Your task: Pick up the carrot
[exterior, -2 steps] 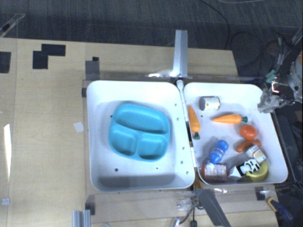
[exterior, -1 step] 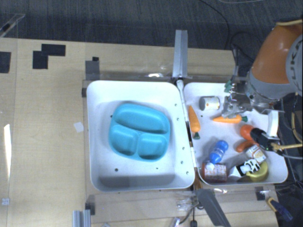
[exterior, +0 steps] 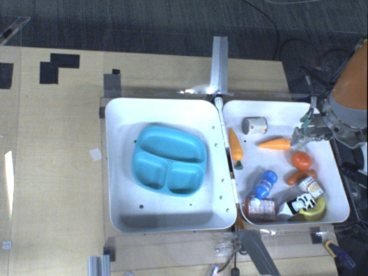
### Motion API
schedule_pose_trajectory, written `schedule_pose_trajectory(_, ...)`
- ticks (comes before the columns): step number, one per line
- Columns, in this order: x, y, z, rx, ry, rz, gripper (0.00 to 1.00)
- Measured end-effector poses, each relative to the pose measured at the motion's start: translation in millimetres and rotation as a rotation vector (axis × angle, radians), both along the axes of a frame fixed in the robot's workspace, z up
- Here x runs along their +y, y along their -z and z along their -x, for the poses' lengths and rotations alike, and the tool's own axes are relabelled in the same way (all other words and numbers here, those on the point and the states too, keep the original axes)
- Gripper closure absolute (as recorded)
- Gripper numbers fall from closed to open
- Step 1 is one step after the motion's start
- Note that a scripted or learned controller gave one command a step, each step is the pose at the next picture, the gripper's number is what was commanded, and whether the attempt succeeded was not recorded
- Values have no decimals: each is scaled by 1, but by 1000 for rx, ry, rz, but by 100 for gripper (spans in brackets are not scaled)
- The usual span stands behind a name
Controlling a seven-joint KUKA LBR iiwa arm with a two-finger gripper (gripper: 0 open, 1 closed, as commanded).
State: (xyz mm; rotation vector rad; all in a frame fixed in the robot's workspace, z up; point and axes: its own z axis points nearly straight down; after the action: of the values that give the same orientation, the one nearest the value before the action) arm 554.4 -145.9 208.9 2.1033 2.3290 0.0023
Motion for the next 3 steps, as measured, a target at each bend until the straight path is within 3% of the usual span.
schedule_pose_trajectory(1, 41, 72, -35, 1, 31, -1, 100)
schedule_pose_trajectory(2, 4, 2, -27, -3, -80, 1, 100)
schedule_pose_trajectory(3, 37, 85, -66, 0, -8, -1, 100)
